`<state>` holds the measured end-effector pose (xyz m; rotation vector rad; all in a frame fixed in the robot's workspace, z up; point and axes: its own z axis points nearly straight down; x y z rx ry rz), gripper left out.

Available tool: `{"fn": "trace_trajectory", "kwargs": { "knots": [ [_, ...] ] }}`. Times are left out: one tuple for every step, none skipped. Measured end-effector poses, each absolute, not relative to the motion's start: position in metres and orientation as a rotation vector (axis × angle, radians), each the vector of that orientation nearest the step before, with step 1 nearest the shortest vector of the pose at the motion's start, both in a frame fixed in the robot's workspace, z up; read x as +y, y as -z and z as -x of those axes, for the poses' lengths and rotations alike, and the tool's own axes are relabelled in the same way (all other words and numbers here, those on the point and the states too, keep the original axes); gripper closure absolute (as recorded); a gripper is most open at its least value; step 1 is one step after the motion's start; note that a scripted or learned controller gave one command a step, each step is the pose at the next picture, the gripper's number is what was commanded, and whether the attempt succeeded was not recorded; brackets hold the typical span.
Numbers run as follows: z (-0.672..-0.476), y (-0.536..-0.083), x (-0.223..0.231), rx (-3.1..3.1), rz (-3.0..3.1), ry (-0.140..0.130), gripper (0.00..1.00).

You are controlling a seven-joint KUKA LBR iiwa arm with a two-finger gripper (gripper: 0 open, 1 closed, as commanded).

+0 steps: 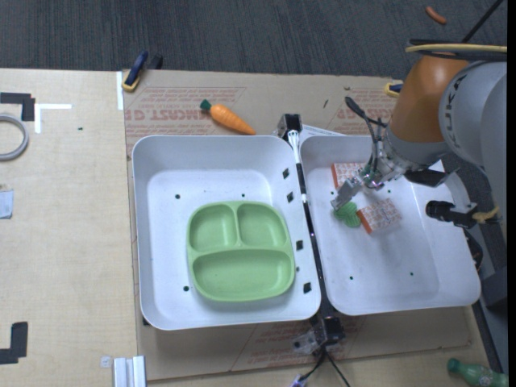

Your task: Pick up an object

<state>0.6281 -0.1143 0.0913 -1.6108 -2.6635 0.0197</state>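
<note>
Gripper (348, 196) hovering just above green object (348, 214) in right bin (419, 285); finger spacing impossible to tell. Needing centring over it, avoiding patterned box (377, 214) alongside.

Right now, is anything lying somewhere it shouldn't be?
Yes: a toy carrot lies on the cardboard behind the left bin, outside both bins. A green bottle lies on its side off the bench's near right corner.

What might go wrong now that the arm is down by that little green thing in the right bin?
The gripper sits right above the small green object, which is tiny and rounded, so it may slip away. A red-and-white patterned packet lies touching it; the arm might nudge or catch that instead. Both lie near the right bin's inner wall, leaving little room.
</note>
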Motion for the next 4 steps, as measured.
{"fn": "trace_trajectory", "kwargs": {
  "knots": [
    [-0.659, -0.193, -0.051, -2.966, 1.047, 0.001, 0.0],
    [-0.619, -0.192, -0.013, -3.067, 0.688, 0.0, 0.0],
    [-0.602, -0.193, -0.011, -3.124, 0.36, 0.001, 0.0],
    [-0.603, -0.193, -0.063, -3.143, 0.131, 0.0, 0.0]
  ]
}}
